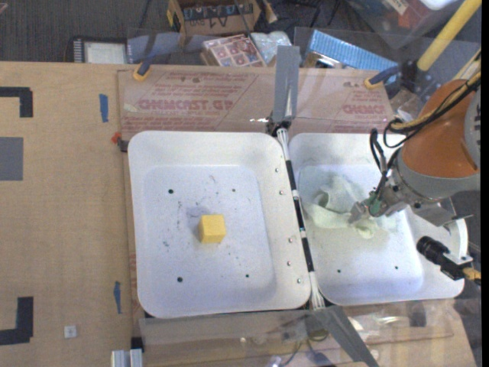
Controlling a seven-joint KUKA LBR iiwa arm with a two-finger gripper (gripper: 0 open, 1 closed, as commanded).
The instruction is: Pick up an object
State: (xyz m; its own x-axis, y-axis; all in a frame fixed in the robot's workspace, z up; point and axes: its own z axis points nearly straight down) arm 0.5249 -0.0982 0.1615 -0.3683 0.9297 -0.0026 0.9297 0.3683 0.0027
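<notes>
My gripper [372, 207] sits low in the right bin [367, 281], on the pale crumpled cloth [330, 201] near its middle; whether it pinches, I cannot tell. I should lift slowly, straight up.

Mirrored red lettering stood on the clear plastic sheet [229, 98] behind the bins, seemingly "CHEMCAST"; the smaller print could not be read.

Two bins sit side by side at the frame's centre. A block [212, 228] lies near the middle of the left bin [153, 159]. In the right bin [397, 281], a crumpled cloth [334, 202] lies toward its upper left, with the gripper [365, 211] at the cloth's right edge.
</notes>
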